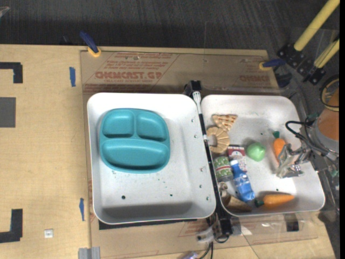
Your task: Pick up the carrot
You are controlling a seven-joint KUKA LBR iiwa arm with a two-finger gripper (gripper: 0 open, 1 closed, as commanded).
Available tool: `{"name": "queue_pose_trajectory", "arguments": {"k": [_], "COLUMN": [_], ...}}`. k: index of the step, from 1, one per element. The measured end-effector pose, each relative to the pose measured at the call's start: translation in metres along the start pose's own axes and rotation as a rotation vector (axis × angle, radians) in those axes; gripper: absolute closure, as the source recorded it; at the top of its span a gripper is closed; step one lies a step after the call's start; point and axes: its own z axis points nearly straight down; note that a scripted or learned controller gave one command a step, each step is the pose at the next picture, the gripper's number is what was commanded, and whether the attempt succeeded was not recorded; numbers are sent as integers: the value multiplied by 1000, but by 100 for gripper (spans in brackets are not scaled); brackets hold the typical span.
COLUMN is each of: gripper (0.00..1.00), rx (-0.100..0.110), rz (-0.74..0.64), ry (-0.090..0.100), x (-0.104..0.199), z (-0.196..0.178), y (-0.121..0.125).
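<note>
Surface: tan board across the frame, with black tape marks at the left edge and blue clamps along the top.
Left bin: white, shallow, centre of the frame; it carries a teal divided plate in its upper left part.
Right bin: white, touching the left bin along a dark seam, right of centre.
Carrot: small, orange with a green top, upright near the right wall of the right bin, just left of the claw.
Second carrot: larger, orange, lying flat along the lower edge of the right bin.
Claw: metal fingers low over the right side of the right bin, just beside the small carrot; nothing can be seen between them, and whether they are spread or closed I cannot tell.
Green ball: middle of the right bin, left of the small carrot.
Blue bottle: lying lower centre of the right bin, beside a green-labelled can.
Tan waffle-like pieces: upper left of the right bin.
</note>
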Motion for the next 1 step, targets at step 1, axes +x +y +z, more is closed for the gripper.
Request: {"name": "queue_pose_trajectory", "arguments": {"k": [1], "gripper": [100], "rx": [-10], "rz": [-449], "ry": [13], "x": [-32], "z": [14], "y": [-5]}}
